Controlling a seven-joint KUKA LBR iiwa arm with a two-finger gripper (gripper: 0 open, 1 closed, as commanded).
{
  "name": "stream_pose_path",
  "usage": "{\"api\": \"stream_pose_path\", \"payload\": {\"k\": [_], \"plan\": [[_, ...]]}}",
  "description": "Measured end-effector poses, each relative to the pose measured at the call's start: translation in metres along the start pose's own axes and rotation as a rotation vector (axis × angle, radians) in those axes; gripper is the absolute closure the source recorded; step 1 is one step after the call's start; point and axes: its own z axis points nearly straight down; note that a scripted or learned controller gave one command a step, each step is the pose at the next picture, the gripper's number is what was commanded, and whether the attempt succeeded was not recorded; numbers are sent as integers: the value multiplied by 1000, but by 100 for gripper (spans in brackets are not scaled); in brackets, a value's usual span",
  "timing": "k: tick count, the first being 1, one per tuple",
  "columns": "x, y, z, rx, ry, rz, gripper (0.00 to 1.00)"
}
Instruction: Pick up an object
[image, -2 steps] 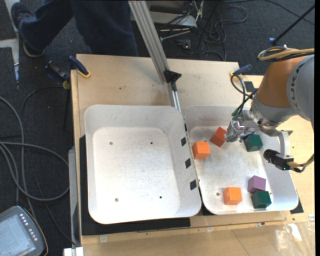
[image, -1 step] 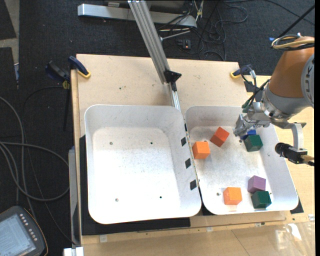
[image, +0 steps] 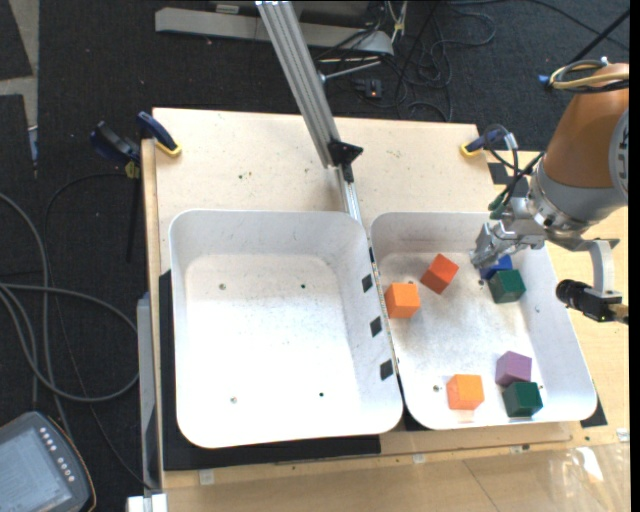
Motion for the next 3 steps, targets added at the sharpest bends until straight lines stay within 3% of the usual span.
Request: {"api": "stream_pose_path", "payload": {"k": [2,3], "plan": [[107,-7,-24,2,4,-7,100],[161,-8,-13,5,3,-7,100]]}}
